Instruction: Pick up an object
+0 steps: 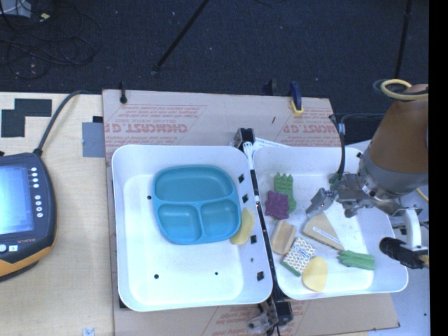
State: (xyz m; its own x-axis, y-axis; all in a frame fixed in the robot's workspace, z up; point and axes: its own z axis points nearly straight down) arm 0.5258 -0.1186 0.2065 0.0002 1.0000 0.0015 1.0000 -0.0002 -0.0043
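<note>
In the right bin [392, 282] lie several small toys: a green block [283, 183], a purple piece [277, 204], a tan slice [283, 236], a checkered pad [299, 255], a yellow oval [315, 274], a pale wedge [323, 231] and a green pod [357, 260]. My gripper [333, 205] hangs open over the middle of this bin, just above the far end of the wedge. Nothing sits between its fingers [317, 202].
The left bin [140, 278] holds a blue divided plate [196, 203], with a yellow piece [243, 229] leaning by the bin's right wall. A divider rail [257, 208] separates the bins. A teach pendant [21, 205] rests on the bench at far left.
</note>
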